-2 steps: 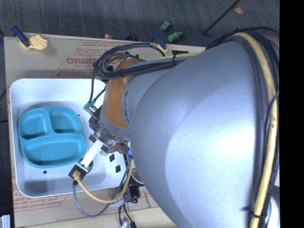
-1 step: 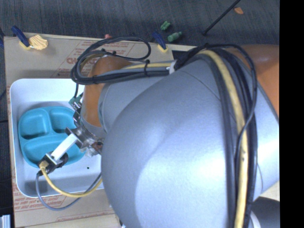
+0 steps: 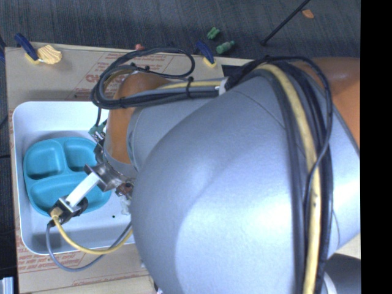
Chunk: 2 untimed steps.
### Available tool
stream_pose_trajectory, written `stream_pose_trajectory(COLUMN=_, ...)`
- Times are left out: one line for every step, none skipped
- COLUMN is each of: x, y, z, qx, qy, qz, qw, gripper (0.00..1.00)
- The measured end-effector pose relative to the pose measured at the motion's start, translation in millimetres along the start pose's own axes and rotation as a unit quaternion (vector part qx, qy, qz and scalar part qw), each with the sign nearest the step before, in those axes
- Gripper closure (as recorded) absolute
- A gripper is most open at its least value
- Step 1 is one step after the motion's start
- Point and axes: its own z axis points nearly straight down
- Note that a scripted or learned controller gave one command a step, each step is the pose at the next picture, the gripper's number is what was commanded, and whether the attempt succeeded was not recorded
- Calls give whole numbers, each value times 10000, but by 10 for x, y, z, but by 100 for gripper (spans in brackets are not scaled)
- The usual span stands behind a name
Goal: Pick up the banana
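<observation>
1. Hand is sitting low over the left white bin, tucked under the wrist; can't tell whether it is released or clenched, since the arm is covering it.
2. White bar is sticking out from the wrist towards the lower left, ending in a dark tip above the blue tray.
3. Yellow cable is running from that tip, looping down across the bin floor and back under the arm.
4. Blue tray is lying in the left part of the bin, with its moulded compartments facing up.
5. Banana: can't tell where it is lying from this angle.
6. Orange band is showing just above the wrist; the grey arm body is blocking most of the right side.
7. Black cable loop is arching over the arm near the bin's far edge.
8. Bin is resting on brown cardboard on the bench, with a blue clamp gripping the cardboard's far left corner.
</observation>
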Motion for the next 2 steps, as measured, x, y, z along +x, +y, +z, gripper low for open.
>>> stream_pose_trajectory(x=-464, y=727, z=-431, qx=-10, qy=12, qz=-658, qw=9978, gripper=0)
stream_pose_trajectory(x=-7, y=8, z=346, qx=3, qy=-4, qz=-493, qw=9988, gripper=0)
